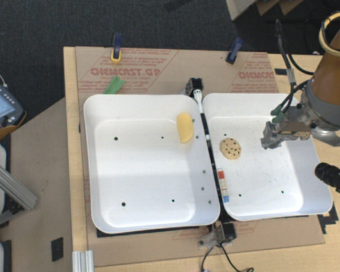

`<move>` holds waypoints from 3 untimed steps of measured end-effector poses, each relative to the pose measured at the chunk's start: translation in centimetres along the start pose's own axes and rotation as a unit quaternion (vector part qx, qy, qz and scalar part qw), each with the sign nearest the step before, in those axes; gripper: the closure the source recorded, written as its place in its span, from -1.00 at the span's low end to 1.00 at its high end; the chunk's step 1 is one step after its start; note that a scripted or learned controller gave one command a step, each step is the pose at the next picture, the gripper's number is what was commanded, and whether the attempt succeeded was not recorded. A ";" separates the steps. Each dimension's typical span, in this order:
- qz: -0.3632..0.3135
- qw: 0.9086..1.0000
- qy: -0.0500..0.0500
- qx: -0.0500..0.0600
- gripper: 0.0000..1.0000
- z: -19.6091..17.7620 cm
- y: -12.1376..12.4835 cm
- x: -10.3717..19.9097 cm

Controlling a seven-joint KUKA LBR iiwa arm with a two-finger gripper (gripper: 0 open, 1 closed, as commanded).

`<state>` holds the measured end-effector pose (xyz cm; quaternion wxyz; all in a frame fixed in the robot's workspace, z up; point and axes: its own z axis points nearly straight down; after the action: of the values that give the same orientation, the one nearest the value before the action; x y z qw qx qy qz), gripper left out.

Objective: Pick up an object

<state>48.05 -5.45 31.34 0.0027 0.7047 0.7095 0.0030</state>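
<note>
The end effector (270, 141) hangs over the right bin (294, 205), near its far right part. I cannot tell its state from this angle, and nothing is visible in its grasp. A round speckled cookie (231, 148) lies on the bin floor just to the left of the end effector, apart from it. Farther left, beyond the divider, a yellow piece (185, 128) rests in the left bin (130, 208), well apart from the end effector.
</note>
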 end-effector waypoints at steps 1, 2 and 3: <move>0.003 1.000 -0.001 0.002 1.00 -0.7 0.0 -0.3; 0.003 1.000 -0.001 0.001 1.00 -1.7 0.1 -0.3; 0.002 1.000 -0.001 0.000 1.00 -2.7 0.2 -0.3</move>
<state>48.19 -5.72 34.04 0.0039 0.7062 0.7080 0.0023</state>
